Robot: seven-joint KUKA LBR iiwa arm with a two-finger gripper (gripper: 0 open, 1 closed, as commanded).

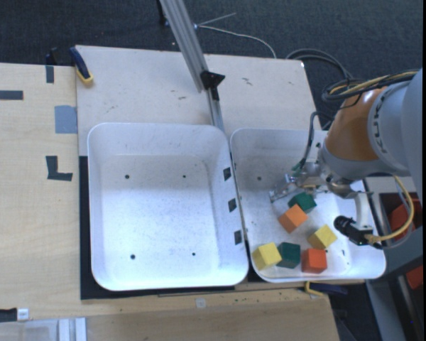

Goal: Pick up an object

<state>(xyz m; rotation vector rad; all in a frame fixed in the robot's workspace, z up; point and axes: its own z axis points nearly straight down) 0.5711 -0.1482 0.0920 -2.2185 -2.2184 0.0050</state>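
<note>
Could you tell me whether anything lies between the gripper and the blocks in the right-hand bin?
Nothing visible does. The gripper hangs inside the right bin, just up-left of the green block and orange block, which sit touching each other. The other blocks lie nearer the bin's front edge, out of the path.

Two white bins, the left bin and the right bin, both speckled with dark flecks, sit on a pale wooden bench. Along the right bin's near edge lie a yellow cube, dark green cube, orange-red cube and second yellow cube. An orange cube touches a green cube.
</note>
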